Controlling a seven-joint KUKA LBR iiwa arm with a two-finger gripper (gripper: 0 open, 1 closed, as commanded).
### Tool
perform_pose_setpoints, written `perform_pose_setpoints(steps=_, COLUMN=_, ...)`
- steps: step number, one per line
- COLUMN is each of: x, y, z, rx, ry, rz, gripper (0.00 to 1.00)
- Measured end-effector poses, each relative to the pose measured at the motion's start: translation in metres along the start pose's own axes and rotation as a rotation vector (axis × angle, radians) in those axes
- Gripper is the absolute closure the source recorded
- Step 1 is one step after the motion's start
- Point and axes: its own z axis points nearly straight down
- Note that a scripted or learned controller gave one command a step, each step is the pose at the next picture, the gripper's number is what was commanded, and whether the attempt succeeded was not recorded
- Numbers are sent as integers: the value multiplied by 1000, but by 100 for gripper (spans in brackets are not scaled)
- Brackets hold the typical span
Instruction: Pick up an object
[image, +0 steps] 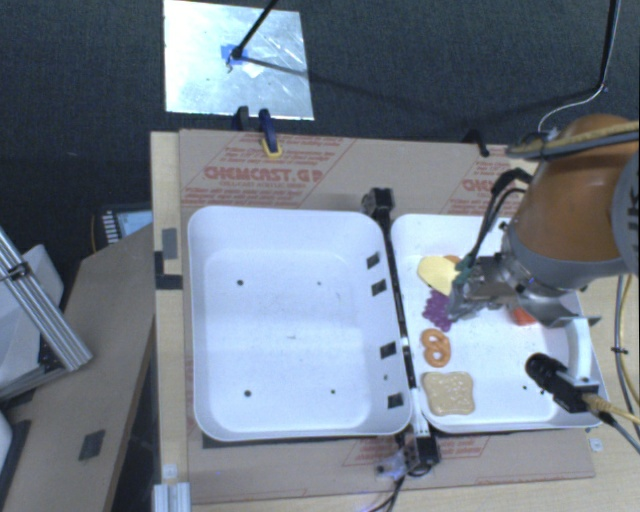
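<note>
I have the fingers (458, 300) down in the right bin (500, 405), reaching for the purple grape bunch (437, 309) just beside their tips; the yellow piece (437, 271) lies just behind; their spread I cannot tell; next I'd close, then lift.

Yellow flat piece (436, 271), purple grape cluster (436, 308), orange pretzel-like ring pair (436, 347), tan toast slice (449, 393) laid in column along right bin's left side; small orange-red item (523, 317) further right.
</note>
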Motion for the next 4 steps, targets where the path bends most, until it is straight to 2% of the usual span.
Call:
perform_pose_setpoints(steps=1, x=45, y=1, z=-87, rx=-1, ry=0, rz=1, gripper=100)
perform_pose_setpoints(steps=2, x=69, y=33, z=-82, rx=6, ry=-2, rz=5, gripper=100)
perform_pose_setpoints(steps=3, x=120, y=29, z=-120, rx=5, ry=0, rz=2, gripper=100)
perform_pose_setpoints(steps=4, x=170, y=1, z=-160, rx=5, ry=0, rz=3, gripper=100)
